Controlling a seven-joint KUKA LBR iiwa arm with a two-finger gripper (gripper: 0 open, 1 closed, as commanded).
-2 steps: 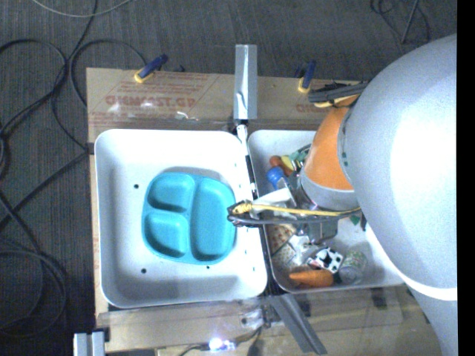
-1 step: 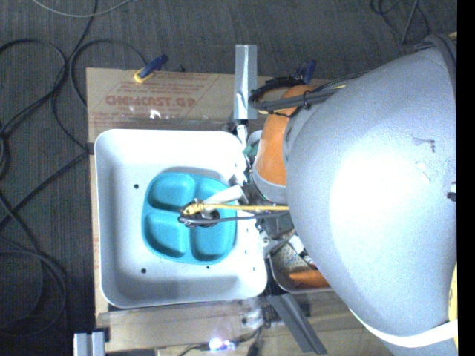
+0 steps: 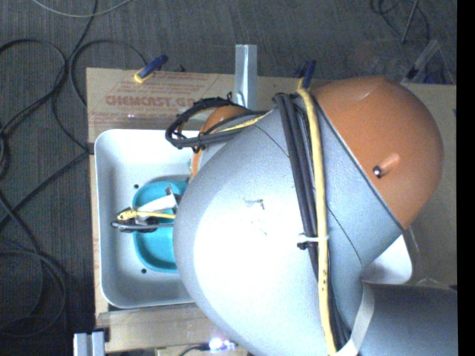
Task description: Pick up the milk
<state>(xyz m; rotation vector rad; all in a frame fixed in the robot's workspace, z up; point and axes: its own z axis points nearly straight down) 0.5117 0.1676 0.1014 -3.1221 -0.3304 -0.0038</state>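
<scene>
The grey arm (image 3: pixel 297 236) with its orange band (image 3: pixel 378 147) covers most of the view and hides the right bin and the right part of the left bin. In the left bin (image 3: pixel 111 162) lies a blue dish (image 3: pixel 152 251). Across the dish rests a slim tool with yellow and dark handles (image 3: pixel 141 219). A small grey piece (image 3: pixel 171 196) sticks out from under the arm's edge above the dish; I cannot tell whether it belongs to the gripper. A second orange band at the wrist (image 3: pixel 219 117) shows over the bin's far wall.
Black cable loops (image 3: pixel 185 124) hang off the wrist over the bin's far edge. A cardboard sheet (image 3: pixel 148 95) lies behind the bin, with a blue and yellow clamp (image 3: pixel 151 68) on it. Loose cables run over the dark floor at the left.
</scene>
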